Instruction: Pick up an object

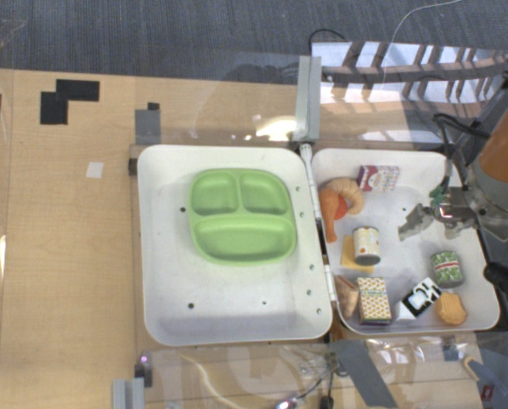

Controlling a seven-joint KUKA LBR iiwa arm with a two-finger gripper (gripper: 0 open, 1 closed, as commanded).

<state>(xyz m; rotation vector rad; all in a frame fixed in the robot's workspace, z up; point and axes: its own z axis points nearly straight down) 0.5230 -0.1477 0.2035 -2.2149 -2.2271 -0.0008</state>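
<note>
Right white bin: small green-patterned can under hand.

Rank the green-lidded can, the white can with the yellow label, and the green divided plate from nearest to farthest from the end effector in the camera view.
From the end effector:
1. Green-lidded can, just below it in the right bin.
2. White can with the yellow label, to its left in the same bin.
3. Green divided plate, far left in the other bin.

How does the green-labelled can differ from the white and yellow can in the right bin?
The green-labelled can lies near the right bin's right wall, just below the gripper; the white and yellow can lies near the bin's middle, partly on a yellow piece. Their labels differ in colour. Both are small cans of similar size.
</note>
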